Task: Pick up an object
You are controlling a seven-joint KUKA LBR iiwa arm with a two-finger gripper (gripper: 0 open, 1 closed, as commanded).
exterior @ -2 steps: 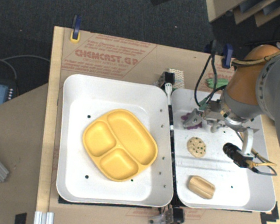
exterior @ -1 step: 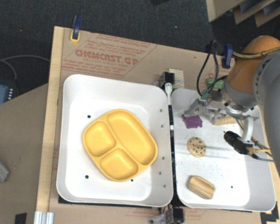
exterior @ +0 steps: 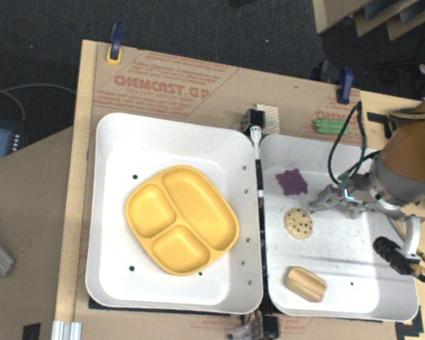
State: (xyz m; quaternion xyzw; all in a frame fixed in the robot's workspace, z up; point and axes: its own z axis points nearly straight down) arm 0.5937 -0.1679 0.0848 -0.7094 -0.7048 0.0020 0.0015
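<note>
Hand (exterior: 340, 200) hovers low over the right bin (exterior: 382, 305), near its back, with nothing visibly between its fingers; whether they are spread or closed cannot be told. Just left of it lies a purple piece (exterior: 291, 182), a cookie (exterior: 298, 223) sits nearer the front, and a tan block (exterior: 305, 284) lies by the front rim. A yellow divided plate (exterior: 181, 218) rests in the left bin (exterior: 121, 144) on the worktop (exterior: 87, 107).
</note>
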